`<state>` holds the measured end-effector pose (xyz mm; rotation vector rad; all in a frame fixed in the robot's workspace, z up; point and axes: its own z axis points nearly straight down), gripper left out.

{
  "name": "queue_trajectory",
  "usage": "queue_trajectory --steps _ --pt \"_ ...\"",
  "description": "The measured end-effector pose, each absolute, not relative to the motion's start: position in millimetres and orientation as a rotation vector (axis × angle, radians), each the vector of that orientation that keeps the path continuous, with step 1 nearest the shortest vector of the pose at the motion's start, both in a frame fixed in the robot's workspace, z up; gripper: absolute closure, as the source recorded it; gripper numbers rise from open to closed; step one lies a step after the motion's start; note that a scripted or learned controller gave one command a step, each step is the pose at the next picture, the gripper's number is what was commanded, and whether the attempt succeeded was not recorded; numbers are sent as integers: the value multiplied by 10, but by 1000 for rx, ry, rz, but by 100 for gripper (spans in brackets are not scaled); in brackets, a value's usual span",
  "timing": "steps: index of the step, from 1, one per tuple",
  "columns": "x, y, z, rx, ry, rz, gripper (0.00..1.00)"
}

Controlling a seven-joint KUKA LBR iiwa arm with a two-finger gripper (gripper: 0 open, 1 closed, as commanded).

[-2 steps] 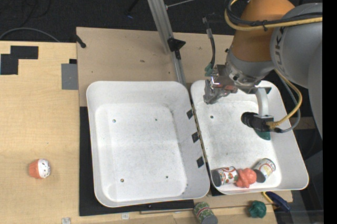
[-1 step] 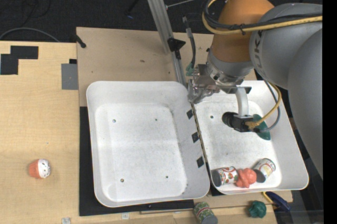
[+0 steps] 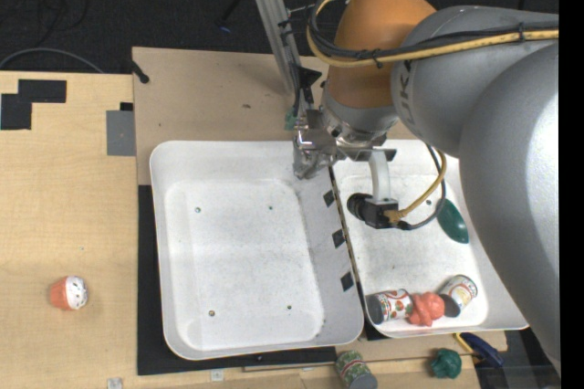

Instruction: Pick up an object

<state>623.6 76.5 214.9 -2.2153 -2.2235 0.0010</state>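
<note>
The right bin (image 3: 474, 319) holds two small printed cans (image 3: 392, 305) (image 3: 459, 293) and a red-orange figure (image 3: 426, 309) along its front edge. A dark green object (image 3: 453, 221) lies at its right side. My gripper (image 3: 345, 163) hangs under the orange band, over the divide between the two bins near their far end. It is well away from the cans and the figure. A black part with a yellow cable (image 3: 370, 211) sits just below it, over the right bin. I see nothing held.
The left bin (image 3: 173, 195) is a bare white tray. On the bench, an orange-and-white ball (image 3: 68, 293) lies far left. A can (image 3: 351, 369) and a green lump (image 3: 446, 363) lie in front of the bins. A metal rail (image 3: 271, 4) leans behind the gripper.
</note>
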Motion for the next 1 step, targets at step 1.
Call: queue_trajectory --steps 1 --pt "6235 743 2152 -2220 -2221 3 0"
